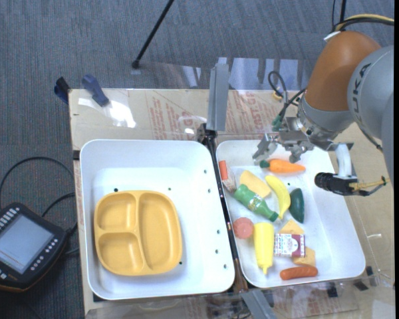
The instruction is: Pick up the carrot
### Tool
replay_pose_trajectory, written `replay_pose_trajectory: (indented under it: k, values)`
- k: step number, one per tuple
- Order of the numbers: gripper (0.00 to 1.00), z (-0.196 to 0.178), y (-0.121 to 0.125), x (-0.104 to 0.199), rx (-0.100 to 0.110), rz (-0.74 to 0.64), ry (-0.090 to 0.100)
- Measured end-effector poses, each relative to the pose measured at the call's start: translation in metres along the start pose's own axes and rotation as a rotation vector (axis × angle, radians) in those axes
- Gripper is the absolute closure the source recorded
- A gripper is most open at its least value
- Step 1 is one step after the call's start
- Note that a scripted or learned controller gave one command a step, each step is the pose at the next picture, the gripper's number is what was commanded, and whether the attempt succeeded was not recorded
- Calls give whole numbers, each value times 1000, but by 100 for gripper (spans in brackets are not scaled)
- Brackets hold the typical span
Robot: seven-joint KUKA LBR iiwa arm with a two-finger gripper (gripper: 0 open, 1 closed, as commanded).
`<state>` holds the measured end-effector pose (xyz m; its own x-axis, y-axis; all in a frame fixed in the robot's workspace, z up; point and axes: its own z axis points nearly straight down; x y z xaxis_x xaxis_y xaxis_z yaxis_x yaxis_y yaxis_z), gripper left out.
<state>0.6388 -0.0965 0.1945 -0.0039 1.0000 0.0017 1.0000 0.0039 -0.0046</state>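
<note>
The carrot (287,167), orange with a green tip at its left end, lies flat at the far end of the right bin (349,228). My gripper (278,153) hangs just above and behind it, open. Its two fingers are spread to either side over the carrot's left half, and nothing is between them.
Packed near the carrot are a banana (279,193), a green bottle (255,201), a dark green vegetable (297,205), a yellow corn cob (264,244), a small carton (289,245) and a sausage (298,272). The left bin (93,158) holds a yellow divided plate (138,231).
</note>
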Motion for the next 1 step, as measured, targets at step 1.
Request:
replay_pose_trajectory:
  k: [1]
  values:
    - [0, -11, 5, -70, -3, 115, -1]
